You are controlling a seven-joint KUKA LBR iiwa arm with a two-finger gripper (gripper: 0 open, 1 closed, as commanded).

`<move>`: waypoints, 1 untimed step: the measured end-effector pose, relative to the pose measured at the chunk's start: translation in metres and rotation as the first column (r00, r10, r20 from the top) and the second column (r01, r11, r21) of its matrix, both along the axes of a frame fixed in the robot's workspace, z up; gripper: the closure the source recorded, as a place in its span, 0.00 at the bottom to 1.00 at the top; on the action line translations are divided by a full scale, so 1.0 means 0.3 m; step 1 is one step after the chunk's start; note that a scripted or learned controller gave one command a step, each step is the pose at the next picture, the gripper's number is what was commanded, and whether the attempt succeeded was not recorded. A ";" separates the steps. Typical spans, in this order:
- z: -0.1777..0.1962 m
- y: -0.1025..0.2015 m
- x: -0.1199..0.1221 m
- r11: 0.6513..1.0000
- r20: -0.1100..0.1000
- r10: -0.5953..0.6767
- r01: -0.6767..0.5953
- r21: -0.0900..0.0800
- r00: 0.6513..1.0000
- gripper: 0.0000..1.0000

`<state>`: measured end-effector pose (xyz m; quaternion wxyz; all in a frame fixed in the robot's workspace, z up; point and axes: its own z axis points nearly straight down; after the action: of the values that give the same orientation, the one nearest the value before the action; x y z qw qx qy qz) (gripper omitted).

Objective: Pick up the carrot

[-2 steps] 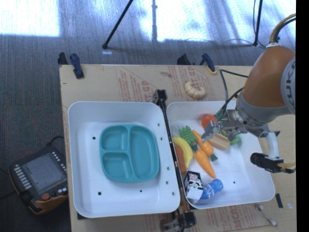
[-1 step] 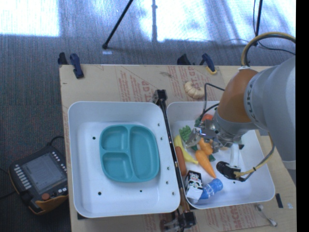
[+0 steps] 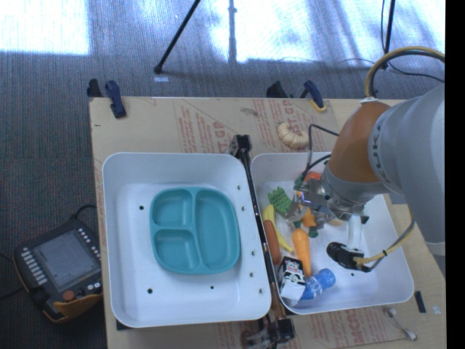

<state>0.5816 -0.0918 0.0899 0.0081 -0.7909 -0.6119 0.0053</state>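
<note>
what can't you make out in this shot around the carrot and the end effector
- End effector, camera view: the wrist above covers it, so a grip on the carrot can't be judged.
- Small items under the wrist in the right bin: jumbled and partly covered, too small to name.
- Arm: cut off by the right edge.

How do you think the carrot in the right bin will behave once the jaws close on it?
The carrot looks like a smooth moulded toy, so probably stiff and light. Its tapered, rounded body may slip or roll if squeezed off-centre. It lies close to the hot dog and milk carton, so these might get nudged.
</note>
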 end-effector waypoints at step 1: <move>0.314 0.130 0.058 0.889 0.010 -0.458 0.458 -0.009 0.889 1.00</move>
<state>0.5991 -0.0527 0.1843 0.0024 -0.9129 -0.4083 0.0038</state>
